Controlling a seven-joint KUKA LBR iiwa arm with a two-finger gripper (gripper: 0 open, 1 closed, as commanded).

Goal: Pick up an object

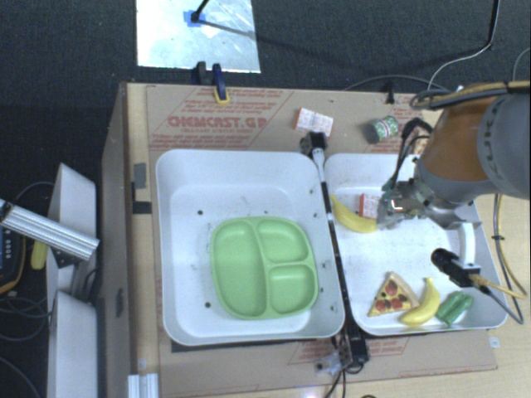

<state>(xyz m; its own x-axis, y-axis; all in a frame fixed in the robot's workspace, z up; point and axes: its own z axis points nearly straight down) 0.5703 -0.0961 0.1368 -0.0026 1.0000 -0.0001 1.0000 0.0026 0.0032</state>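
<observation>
Off the table's [249, 106] left side, I see a silver rail [50, 229] lying across some white panels. The table carries 2 shallow white bins side by side. The left bin [187, 214] holds a green plate [265, 268] with 3 compartments, lying flat toward that bin's near right.

On the table's far strip, beyond the bins, a blue clamp [219, 83] sits at the far edge. To its right is a small white and red packet [314, 121], near the far end of the wall where the 2 bins meet. Further right, a green can [384, 128] lies on its side.

The right bin [369, 255] holds the things I could pick. The far banana [353, 218], yellow, lies just beside the bin's left wall in its far half. Just right of it is a small red and white box [367, 201], touching or nearly touching the banana; I cannot tell which.

The end effector [394, 208] is low in the bin, just right of that box. I cannot tell whether it is open or closed, or whether it grips anything. The grey arm [506, 152], with its orange band [456, 143], reaches in from the right.

Along the right bin's near edge lie 3 more things:
- a toy pizza slice [390, 295]
- the near banana [423, 303], just right of the slice
- a green pepper-like piece [454, 307], by the near right corner
</observation>
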